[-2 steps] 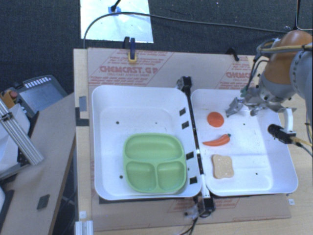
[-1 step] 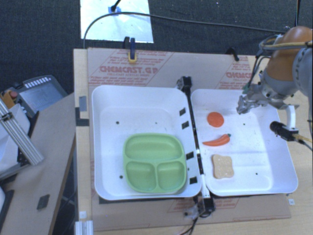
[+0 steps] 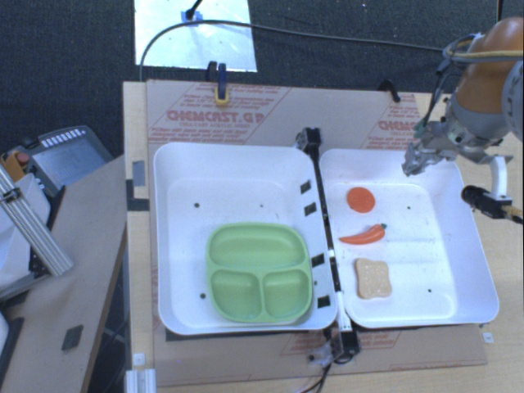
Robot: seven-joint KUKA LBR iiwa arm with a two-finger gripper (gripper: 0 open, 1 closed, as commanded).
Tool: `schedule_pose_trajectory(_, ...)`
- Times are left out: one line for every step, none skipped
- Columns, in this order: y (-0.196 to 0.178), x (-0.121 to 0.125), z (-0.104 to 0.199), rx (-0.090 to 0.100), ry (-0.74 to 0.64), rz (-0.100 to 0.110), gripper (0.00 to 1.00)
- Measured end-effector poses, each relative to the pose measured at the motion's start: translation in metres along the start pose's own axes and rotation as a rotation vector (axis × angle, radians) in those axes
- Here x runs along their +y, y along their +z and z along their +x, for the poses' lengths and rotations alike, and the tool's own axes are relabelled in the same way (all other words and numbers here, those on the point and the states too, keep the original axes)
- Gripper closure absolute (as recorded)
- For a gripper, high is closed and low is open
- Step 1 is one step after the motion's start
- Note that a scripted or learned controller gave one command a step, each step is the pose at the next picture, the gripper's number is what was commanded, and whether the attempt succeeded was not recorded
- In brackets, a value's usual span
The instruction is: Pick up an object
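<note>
Down on the worktop (image 3: 98, 219), a pale wooden surface with a brown printed cardboard sheet (image 3: 270, 113) laid under two shallow white bins. Behind it, dark carpeted floor, with a shiny silvery panel (image 3: 192, 23) lying on it and a black cable (image 3: 327, 35) curving across. On the far left sits a grey device with a screen (image 3: 61, 158), and beside it an aluminium rail (image 3: 33, 228).

The left bin (image 3: 237, 170) carries a light green divided plate (image 3: 259, 273), three compartments, sitting toward the near edge. A black strip with clips (image 3: 321, 219) runs between the bins.

Over to the right bin (image 3: 458, 252), and here are the pickable things, lined up along its left side: a flat round orange-red slice (image 3: 360, 200) farthest back, a slim orange chili pepper (image 3: 363, 235) with a green stem in the middle, and a tan slice of toast (image 3: 372, 278) nearest. All three lie flat, apart from one another, none lifted.

And the gripper (image 3: 415, 164): it hangs over the far corner of the right bin, up and right of the round slice, well apart from all three pieces. Nothing between its fingers; whether it is spread or closed, I cannot tell from this angle.
</note>
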State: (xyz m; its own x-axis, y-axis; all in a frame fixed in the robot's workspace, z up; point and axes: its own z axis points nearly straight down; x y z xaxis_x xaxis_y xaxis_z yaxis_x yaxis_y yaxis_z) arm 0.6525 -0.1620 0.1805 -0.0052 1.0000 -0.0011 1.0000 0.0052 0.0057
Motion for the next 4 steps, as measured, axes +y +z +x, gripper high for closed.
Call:
schedule_pose_trajectory(-0.065,0.001,0.001,-0.001,0.000,-0.001,1.00)
schedule_pose_trajectory(-0.072,0.002,0.001,0.000,0.000,0.002,1.00)
schedule_pose_trajectory(-0.078,-0.014,0.053,0.002,-0.003,0.004,1.00)
schedule_pose_trajectory(-0.081,-0.034,0.107,0.002,-0.003,0.005,1.00)
